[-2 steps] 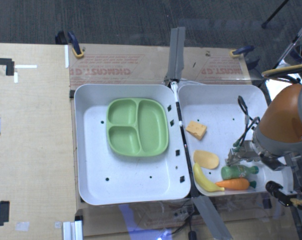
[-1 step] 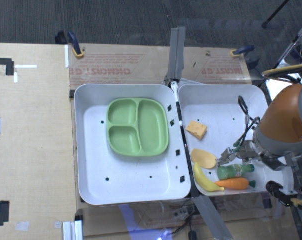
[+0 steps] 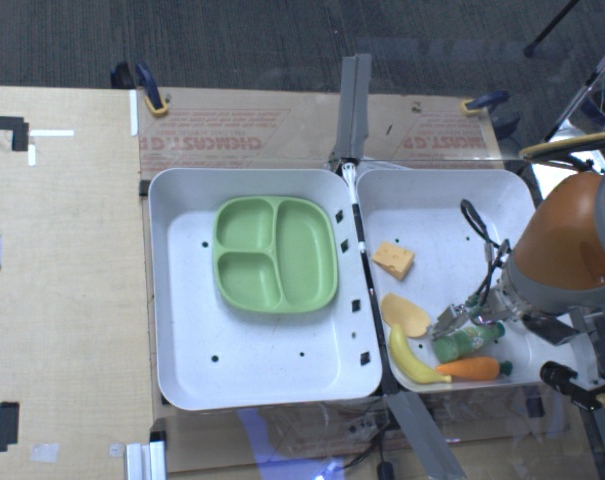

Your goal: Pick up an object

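The right bin [image 3: 432, 203] holds a cheese wedge [image 3: 393, 259], a pale yellow chip-shaped piece [image 3: 406, 315], a banana [image 3: 410, 360], an orange carrot [image 3: 472, 369] and a green object [image 3: 460, 345]. My gripper [image 3: 469, 318] is low in the bin's front right part, directly over the green object and just right of the yellow piece. The gripper partly covers the green object. The arm's orange band [image 3: 572, 238] rises to the right.
A green divided plate [image 3: 277, 255] lies in the left bin [image 3: 182, 298]. A black cable [image 3: 479, 226] loops over the right bin's back. Clamps [image 3: 154, 96] hold the cardboard behind the bins. A metal divider [image 3: 352, 118] runs between them.
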`<state>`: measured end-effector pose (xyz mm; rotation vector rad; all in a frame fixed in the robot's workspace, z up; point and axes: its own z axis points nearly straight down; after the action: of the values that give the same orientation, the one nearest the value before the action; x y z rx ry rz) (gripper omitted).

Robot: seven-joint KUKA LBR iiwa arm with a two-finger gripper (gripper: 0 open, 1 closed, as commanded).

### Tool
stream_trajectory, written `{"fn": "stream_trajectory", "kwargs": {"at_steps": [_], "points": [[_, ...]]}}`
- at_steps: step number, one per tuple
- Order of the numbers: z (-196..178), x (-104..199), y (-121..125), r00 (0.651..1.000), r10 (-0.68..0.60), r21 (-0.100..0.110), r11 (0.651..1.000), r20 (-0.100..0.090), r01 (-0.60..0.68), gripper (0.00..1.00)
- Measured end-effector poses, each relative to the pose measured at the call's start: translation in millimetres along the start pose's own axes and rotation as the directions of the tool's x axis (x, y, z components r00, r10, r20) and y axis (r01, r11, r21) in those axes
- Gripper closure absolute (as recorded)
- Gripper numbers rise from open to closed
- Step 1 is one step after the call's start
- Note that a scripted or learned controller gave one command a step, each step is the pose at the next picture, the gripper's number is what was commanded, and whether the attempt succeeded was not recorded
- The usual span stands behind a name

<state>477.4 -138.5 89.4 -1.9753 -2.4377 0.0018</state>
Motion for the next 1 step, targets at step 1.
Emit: {"fn": "stream_trajectory", "kwargs": {"at_steps": [1], "points": [[-6.6,-1.0,0.0,1.0,0.004,0.002,1.0,-0.001,-0.004,1.0]]}}
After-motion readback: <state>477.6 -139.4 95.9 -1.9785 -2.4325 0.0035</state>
